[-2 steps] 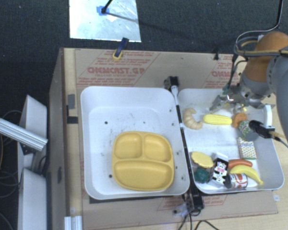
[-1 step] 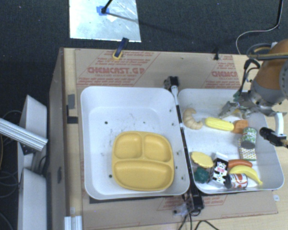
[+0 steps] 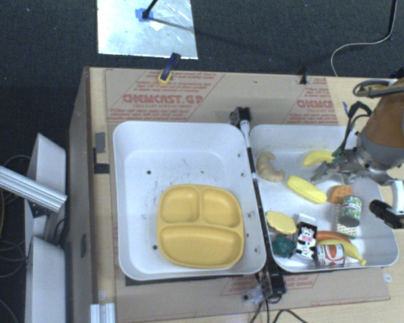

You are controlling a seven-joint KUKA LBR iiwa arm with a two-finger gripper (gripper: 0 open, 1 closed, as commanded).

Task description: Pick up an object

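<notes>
The bench top (image 3: 209, 89) is a brown board with red "CHEMCAST GP" printed on it, and it carries the left bin (image 3: 135, 180), where a yellow divided plate (image 3: 200, 226) lies toward the near wall with free floor behind it, and the crowded right bin (image 3: 384, 247). In the right bin the gripper (image 3: 337, 167) hangs just above the floor with its jaws apart and nothing between them. It is between a small banana (image 3: 318, 157) and a yellow corn cob (image 3: 306, 189); a red-labelled can (image 3: 329, 254), its writing too small to read, lies at the near edge.
</notes>
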